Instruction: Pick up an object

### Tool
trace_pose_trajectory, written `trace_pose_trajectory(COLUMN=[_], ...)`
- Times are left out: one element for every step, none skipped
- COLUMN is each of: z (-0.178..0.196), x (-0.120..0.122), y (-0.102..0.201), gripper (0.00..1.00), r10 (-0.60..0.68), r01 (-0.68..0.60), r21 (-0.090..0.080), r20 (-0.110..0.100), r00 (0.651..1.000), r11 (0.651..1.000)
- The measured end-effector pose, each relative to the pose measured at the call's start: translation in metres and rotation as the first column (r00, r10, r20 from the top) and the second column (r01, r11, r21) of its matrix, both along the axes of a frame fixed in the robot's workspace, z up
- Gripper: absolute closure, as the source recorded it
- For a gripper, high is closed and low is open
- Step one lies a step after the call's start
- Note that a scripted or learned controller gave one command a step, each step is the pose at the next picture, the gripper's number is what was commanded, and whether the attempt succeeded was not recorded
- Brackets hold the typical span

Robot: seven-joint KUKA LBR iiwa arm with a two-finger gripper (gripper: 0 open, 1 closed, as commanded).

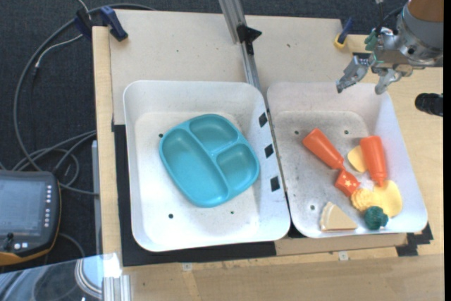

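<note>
Inside the right bin [394, 134] lie two orange bottles [323, 147], a sandwich wedge [337, 218] and other toy food; the left bin [141, 151] holds a teal divided plate [208, 158]. Above the right bin's far rim, the gripper [366, 82] hangs with jaws apart, gripping nothing.

blue clamp [111, 21] at bench corner, grey handheld screen [27, 211] on dark floor, loose cables [42, 53]

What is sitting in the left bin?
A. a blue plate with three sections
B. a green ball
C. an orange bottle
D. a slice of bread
A: the blue divided plate lies alone in the left bin, while the orange bottles, bread slice and other toys lie in the right bin.
</note>
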State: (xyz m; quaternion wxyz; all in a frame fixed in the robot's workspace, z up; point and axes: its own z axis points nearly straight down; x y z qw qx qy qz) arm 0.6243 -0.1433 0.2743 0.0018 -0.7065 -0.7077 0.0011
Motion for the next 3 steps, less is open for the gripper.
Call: trace_pose_trajectory(z=[0.0, -0.065, -0.12], x=[0.0, -0.001, 0.006], y=[0.0, 0.003, -0.003], gripper=[0.0, 0.0, 0.0], r10=[0.0, -0.001, -0.002], r01=[0.0, 0.001, 0.002], r21=[0.0, 0.001, 0.0], r20=[0.0, -0.007, -0.006], r00=[1.0, 1.0, 1.0], r11=[1.0, 1.0, 1.0])
